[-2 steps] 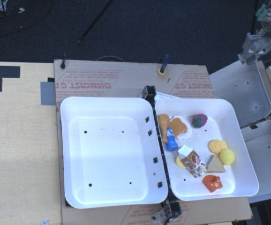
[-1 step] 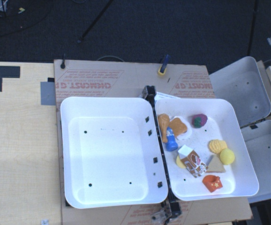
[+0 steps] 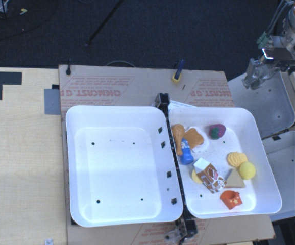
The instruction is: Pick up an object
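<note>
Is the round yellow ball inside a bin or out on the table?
Inside. The round yellow ball lies in the right-hand shallow white bin, near its right wall, beside a bumpy yellow toy.

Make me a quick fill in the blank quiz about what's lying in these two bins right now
1. All the toys lie in the ____ bin as the camera view shows it.
2. The yellow ball lies just below a ____ ridged toy.
3. The red toy lies nearest the bin's ____ wall in the camera view.
4. The purple toy has a ____ patch on it.

Missing words: right; yellow; bottom; green
</note>
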Robot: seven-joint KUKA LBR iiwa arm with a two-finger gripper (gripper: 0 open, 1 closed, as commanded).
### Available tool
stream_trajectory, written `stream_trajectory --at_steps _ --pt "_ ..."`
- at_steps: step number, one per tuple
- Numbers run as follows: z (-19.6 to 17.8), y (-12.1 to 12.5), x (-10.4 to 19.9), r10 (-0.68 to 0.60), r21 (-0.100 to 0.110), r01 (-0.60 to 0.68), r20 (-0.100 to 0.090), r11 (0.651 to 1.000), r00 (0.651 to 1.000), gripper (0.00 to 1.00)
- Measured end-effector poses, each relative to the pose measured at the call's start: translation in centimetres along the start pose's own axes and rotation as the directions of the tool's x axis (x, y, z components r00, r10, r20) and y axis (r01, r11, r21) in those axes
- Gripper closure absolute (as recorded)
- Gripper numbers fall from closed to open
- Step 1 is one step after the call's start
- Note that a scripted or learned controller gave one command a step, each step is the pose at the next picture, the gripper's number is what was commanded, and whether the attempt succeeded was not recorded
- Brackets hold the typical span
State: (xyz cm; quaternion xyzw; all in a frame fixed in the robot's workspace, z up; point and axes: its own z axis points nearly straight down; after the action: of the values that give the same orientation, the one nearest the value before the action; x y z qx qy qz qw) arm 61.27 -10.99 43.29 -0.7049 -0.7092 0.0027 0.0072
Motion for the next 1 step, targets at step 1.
stream_trajectory --at_steps 1 --pt "17.23 0.77 4.17 0.004 0.006 -0.004 0.002 1.000 1.000 1.00"
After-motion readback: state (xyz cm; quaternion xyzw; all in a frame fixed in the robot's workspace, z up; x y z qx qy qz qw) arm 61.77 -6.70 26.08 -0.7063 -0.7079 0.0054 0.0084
